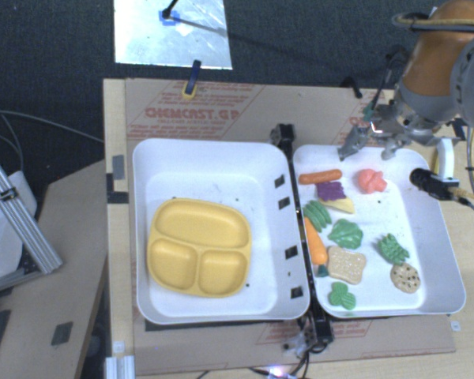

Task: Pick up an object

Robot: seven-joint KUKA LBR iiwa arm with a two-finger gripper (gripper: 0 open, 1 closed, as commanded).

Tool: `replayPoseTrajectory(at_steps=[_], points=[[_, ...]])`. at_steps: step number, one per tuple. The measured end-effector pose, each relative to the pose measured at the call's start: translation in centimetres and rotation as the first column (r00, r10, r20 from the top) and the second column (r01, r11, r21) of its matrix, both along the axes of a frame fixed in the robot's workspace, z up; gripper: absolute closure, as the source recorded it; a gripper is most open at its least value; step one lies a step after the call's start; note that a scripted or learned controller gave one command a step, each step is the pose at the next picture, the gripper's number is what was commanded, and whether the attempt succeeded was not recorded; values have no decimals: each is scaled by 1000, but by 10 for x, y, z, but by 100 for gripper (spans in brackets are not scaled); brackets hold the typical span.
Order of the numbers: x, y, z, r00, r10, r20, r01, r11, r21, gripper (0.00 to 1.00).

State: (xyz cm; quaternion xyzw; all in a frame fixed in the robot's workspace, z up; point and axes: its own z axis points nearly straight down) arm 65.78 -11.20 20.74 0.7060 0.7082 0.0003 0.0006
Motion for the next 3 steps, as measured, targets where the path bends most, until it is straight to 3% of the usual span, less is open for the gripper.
replayPoseTrajectory(at_steps=[1, 2, 3], points=[[-63, -57, -96, 1000, -8, -8, 8, 1000, 1, 0], [-173, -38, -122, 1000, -8, 1, 8, 1000, 2, 0], [-170, 72, -19, 1000, 5, 5, -5, 1000, 2, 0]])
